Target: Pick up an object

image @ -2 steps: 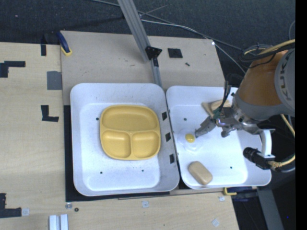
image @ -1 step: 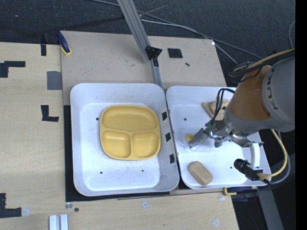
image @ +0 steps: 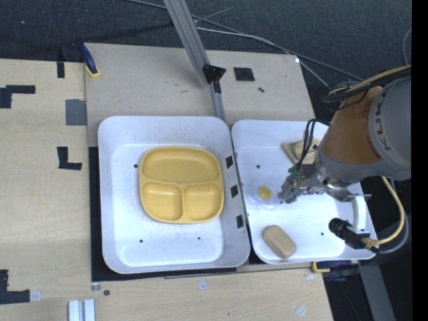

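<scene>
The right bin (image: 249, 146) holds a small yellow ball-like piece (image: 264, 193) near its middle left, a tan oblong block (image: 279, 241) near its front edge, and a beige piece (image: 293, 150) partly hidden behind the arm. My gripper (image: 287, 194) hangs low in this bin, just right of the yellow piece. The tips are dark and small, and nothing visibly sits between them. The grey arm with its orange band (image: 351, 139) comes in from the right over the bin.
The left bin (image: 120, 179) carries a yellow three-compartment plate (image: 180, 183). A grey metal pole (image: 190, 35) slants down to the gap between the bins. Black cables trail over the bench's right side, and a black fitting (image: 340, 228) sits near the right bin's front right corner.
</scene>
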